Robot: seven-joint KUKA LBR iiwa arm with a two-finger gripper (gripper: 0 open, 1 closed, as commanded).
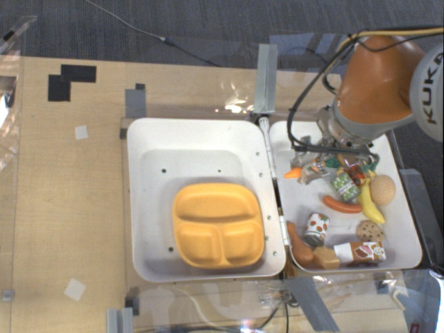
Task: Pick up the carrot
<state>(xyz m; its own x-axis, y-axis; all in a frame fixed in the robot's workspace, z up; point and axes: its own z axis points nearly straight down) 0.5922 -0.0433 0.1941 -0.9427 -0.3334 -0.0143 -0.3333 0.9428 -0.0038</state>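
Note:
The carrot [294, 174] is a small orange piece with a green end, lying at the left side of the right bin [409, 248], close to the divider. My gripper [326, 159] hangs under the orange wrist band over the bin's upper half, just right of the carrot and over a heap of toys. The wrist hides most of the gripper from above. The carrot's right end runs under the gripper's dark parts, and I cannot tell whether they touch.
The right bin also holds a green packet [343, 184], a red sausage [341, 205], a banana [370, 204], a beige egg [382, 189], a can [316, 228] and a carton [361, 252]. A yellow divided plate [218, 223] lies in the left bin [152, 151].

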